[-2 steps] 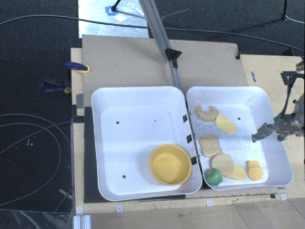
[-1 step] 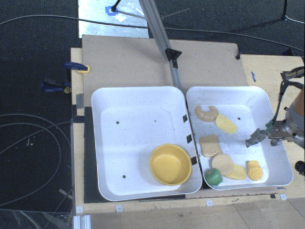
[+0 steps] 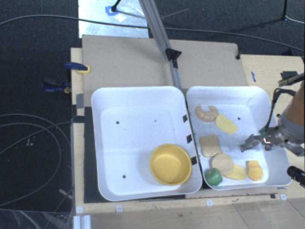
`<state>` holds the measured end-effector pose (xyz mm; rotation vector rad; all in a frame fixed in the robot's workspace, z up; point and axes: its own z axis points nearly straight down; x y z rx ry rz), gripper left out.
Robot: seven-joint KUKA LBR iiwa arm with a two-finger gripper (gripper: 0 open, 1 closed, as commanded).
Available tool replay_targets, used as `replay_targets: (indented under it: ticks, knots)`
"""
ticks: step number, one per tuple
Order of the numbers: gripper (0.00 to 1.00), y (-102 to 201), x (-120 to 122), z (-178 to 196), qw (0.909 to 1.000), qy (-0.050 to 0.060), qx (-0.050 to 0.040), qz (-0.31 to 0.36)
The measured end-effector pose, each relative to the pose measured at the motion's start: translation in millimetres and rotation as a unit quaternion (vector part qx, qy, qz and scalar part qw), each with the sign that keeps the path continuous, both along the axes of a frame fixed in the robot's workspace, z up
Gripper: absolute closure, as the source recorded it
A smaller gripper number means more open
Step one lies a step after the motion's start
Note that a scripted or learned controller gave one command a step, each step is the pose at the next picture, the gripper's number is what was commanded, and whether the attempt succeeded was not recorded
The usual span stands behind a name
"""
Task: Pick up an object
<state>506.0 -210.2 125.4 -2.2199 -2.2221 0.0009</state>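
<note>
— Two bins on my feed: the left bin (image 3: 119, 142) has a yellow bowl (image 3: 170, 163) near its front right corner, and the right bin (image 3: 257, 97) has all the small food pieces.

— Where's your claw?

— The gripper (image 3: 248, 143) is over the right bin's right side, with the arm (image 3: 293, 123) coming in from the edge. I see grey fingers (image 3: 246, 144) pointing left, but I can't tell how wide they're parted, and nothing sits between them.

— What's nearest?

— The corn cob (image 3: 254, 170), just below it toward the front wall. A yellow slice (image 3: 236, 173) and a round tan biscuit (image 3: 222, 163) lie left of that, touching each other, with a green piece (image 3: 213, 176) at the front left corner.

— Further off?

— The square cracker (image 3: 209, 145) sits left of the claw, apart from it. The yellow oval (image 3: 226, 124) and the croissant (image 3: 207, 113) lie up and left, well clear.
</note>
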Motion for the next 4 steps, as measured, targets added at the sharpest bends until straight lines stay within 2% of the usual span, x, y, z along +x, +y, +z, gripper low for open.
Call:
replay_targets:
  ticks: [1, 2, 3, 4]
  knots:
    - [0.00, 0.1, 0.8, -35.6, 1.0000, -0.001, -0.0001, 0.000]
    - [1.00, -0.3, 1.3, -24.3, 1.0000, -0.002, -0.0007, 0.000]
    - [1.00, -7.0, 4.0, 20.4, 1.0000, -0.002, -0.0010, 0.002]
    - [1.00, -0.9, 6.0, 82.8, 1.0000, -0.004, -0.0015, 0.002]
